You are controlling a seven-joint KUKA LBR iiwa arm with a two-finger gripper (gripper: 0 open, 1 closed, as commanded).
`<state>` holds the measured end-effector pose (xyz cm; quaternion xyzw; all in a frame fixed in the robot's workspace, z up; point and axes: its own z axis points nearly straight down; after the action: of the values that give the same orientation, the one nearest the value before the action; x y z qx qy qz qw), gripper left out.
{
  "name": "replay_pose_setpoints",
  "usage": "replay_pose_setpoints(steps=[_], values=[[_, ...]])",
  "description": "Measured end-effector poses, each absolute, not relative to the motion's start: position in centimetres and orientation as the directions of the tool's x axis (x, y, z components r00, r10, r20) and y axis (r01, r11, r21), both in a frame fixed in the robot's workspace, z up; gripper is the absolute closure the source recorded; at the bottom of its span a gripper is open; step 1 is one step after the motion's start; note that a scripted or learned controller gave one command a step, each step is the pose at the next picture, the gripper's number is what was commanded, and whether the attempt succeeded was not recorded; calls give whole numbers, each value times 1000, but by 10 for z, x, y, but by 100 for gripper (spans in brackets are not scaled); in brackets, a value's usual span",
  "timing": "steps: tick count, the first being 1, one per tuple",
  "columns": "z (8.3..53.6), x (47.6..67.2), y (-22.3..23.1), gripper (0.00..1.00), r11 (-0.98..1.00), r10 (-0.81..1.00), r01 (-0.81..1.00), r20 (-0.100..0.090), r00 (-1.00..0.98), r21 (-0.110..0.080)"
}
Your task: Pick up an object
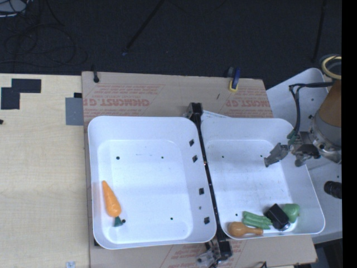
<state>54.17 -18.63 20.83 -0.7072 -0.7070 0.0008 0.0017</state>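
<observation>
Over the right bin's far right edge we see the gripper (289, 154), fingers spread open with nothing between them; one grey finger (274, 155) points left over the bin floor, the other sits near the rim by the wrist. Behind it the arm (334, 113) comes in from the right, orange band above the wrist, black cable looping over it. Right bin (251, 132) holds a cluster at its near right corner, well apart from the gripper: a black block (277, 216) lying across a green pepper-like item (290, 210), a green pod-shaped piece (256, 220) just left of it, and an orange-tan gourd-like piece (243, 229) touching the near wall; we can't tell exactly what these toys are, view is soft. Left bin (139, 128) has a toy carrot (111, 200) near its left wall toward the near corner, green tip at the bottom. Both bins sit side by side on a cardboard sheet (167, 96), a black divider strip (203, 166) between them. A blue and yellow clamp (234, 79) is at the cardboard's far edge.
</observation>
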Motion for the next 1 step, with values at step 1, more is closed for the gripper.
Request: replay_pose_setpoints(steps=[1], values=[[305,590,-214,0,4,1000,1000,-6,-4,11]])
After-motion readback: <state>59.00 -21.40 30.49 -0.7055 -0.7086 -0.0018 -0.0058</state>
